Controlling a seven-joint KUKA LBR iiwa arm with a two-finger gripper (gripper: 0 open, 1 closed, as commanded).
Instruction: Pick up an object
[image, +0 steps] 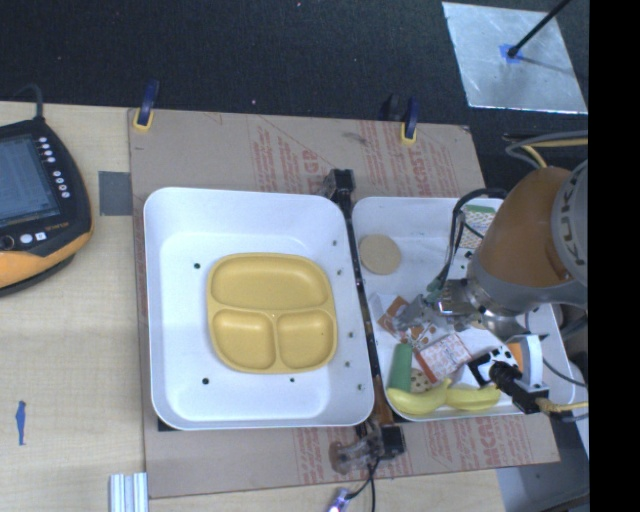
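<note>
Your left bin (160, 300) holds a yellow divided tray (272, 310). The right bin (372, 215) has a banana (443, 400) at 6 o'clock (green stick (401, 366) beside it), tan disc (380, 254) at 11. The pincer (448, 303) sits mid-bin; its grip is unreadable.

Arm (535, 235) entered from the right edge of the frame, mid-height, grey casing with orange band (520, 235) uppermost. Wrist angled down and toward the left. Gripper (440, 300) sat low at centre-right of the frame, below the band; finger state could not be made out.
</note>
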